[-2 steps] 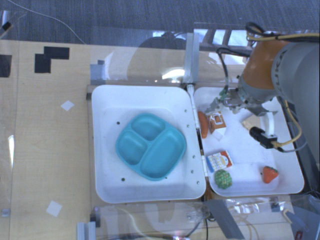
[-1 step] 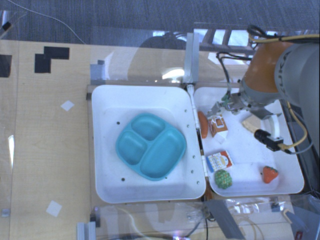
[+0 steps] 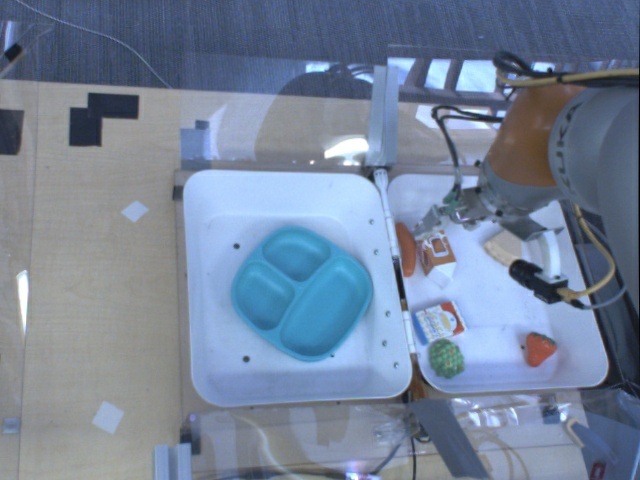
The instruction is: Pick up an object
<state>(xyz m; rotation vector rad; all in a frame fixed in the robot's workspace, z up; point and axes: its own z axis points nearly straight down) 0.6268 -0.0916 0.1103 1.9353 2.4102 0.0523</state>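
Broccoli (image 3: 446, 358) and strawberry (image 3: 540, 348) share the right bin (image 3: 590, 373); fingers' (image 3: 436, 225) state possibly unclear.

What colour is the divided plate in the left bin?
Turquoise blue all over, no pattern; the divided plate shows plainly in the camera view.

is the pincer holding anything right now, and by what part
Cannot be told. The pincer is down in the right bin, right at the top of the small orange carton, but no grip shows.

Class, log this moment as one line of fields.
arm: over right bin | gripper: above orange-white carton | grasp: none seen | left bin: blue plate
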